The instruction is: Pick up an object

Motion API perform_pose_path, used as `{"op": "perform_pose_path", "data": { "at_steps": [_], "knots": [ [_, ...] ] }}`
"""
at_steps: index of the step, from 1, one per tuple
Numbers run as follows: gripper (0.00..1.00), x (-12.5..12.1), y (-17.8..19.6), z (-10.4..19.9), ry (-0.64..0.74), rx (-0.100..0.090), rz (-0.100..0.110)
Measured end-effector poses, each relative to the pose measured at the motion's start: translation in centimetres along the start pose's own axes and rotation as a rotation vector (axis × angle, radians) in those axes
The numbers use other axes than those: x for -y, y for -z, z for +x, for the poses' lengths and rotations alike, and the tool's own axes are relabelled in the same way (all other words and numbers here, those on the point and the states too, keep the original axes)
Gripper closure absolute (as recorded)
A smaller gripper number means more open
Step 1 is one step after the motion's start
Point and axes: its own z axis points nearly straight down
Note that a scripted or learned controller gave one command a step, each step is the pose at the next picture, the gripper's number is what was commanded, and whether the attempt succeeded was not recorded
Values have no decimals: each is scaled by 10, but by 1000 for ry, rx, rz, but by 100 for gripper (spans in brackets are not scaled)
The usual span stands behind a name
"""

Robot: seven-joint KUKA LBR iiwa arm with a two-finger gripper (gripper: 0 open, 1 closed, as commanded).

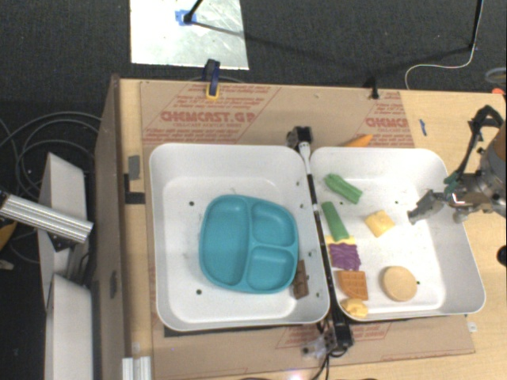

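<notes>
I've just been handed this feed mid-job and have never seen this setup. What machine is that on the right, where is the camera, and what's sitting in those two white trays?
The picture comes from one fixed camera above the bench, looking down at a slant. The grey machine entering from the right is a robot arm; its claw hangs over the right bin, with nothing visible between its tips. The job is to pick up any one object.

The left bin holds a teal divided plate and a small brown piece by the divider. The right bin holds toy foods: two green pieces, a yellow chunk, a purple item, an orange waffle-like square and a tan round piece. An orange item lies on the cardboard outside.
</notes>
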Motion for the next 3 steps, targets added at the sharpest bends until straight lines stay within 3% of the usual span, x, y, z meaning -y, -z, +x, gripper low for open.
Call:
{"op": "perform_pose_path", "data": {
  "at_steps": [1, 2, 3],
  "knots": [
    [0, -121, -146, 38, 8, -2, 0],
    [0, -167, -173, 79, 6, 0, -3],
    [100, -166, -161, 76, 3, 0, -5]
  ]
}}
